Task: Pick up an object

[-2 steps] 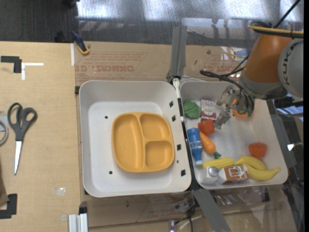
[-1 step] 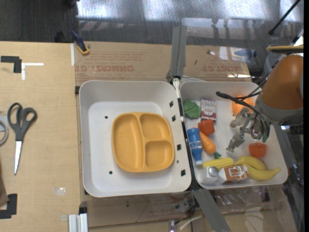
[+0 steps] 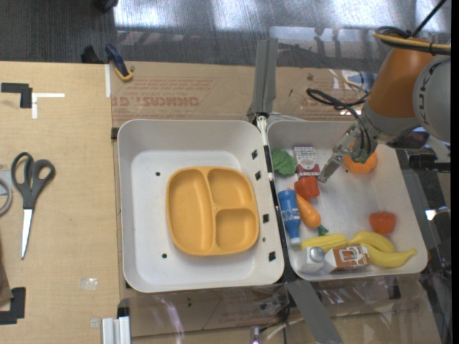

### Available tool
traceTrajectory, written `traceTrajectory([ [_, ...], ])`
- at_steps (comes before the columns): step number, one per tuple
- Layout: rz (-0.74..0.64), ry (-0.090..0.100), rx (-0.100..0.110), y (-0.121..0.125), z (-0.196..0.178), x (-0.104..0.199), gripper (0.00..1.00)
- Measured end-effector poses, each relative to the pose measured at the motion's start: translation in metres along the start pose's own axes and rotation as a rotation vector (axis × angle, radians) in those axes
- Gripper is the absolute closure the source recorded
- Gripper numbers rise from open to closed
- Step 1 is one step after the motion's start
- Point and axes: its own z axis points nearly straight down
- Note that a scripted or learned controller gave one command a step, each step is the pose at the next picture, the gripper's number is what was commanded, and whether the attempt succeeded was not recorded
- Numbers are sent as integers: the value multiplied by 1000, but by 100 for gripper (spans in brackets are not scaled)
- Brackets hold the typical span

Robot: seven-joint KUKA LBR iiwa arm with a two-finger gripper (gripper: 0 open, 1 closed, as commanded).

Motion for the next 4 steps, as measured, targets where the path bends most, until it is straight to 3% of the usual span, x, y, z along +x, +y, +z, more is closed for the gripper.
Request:
traceTrajectory([
  [1,-32,4,1,-68,1,29,0],
  [2,150,3,1,-2,1,-2,0],
  [3,147,-4,0,-1,-10,-3,100],
  [4,322,2,2,48,-146,44,100],
])
